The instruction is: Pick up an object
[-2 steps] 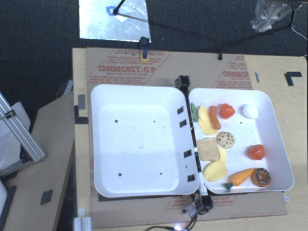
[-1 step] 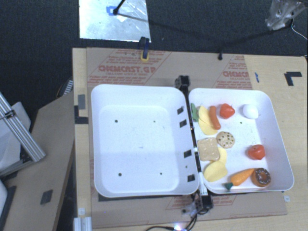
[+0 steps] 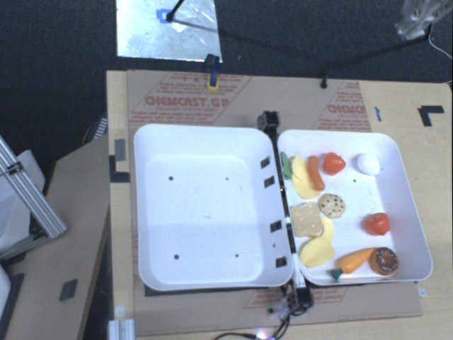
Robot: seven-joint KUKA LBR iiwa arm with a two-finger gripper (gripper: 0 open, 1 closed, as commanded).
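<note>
Nearest the camera, along the front rim of the right bin [image 3: 417,250], lie a chocolate doughnut [image 3: 385,261] and an orange carrot [image 3: 356,260] whose green top touches a yellow piece [image 3: 317,252]; whether that piece is fruit or a chip is hard to make out. Just behind them a slice of toast [image 3: 306,219] overlaps the yellow piece, and a round cookie [image 3: 331,205] touches the toast's far corner. A red tomato-like item [image 3: 377,223] sits apart toward the right wall.

Farther back, a sausage [image 3: 316,173] lies across a pale yellow shape [image 3: 303,179], partly covering it, and a green item [image 3: 286,164] is wedged against the dividing wall, mostly hidden. A second red fruit [image 3: 333,163] and a white egg [image 3: 368,163] rest near the far wall, close but not touching.

The left bin [image 3: 205,211] shows only its white floor and small dark dots.

At the far top right, well away from both bins, the gripper [image 3: 422,9] appears as a pale, blurred shape cut off by the edge of the frame; its opening cannot be judged, and nothing can be seen in it.
</note>
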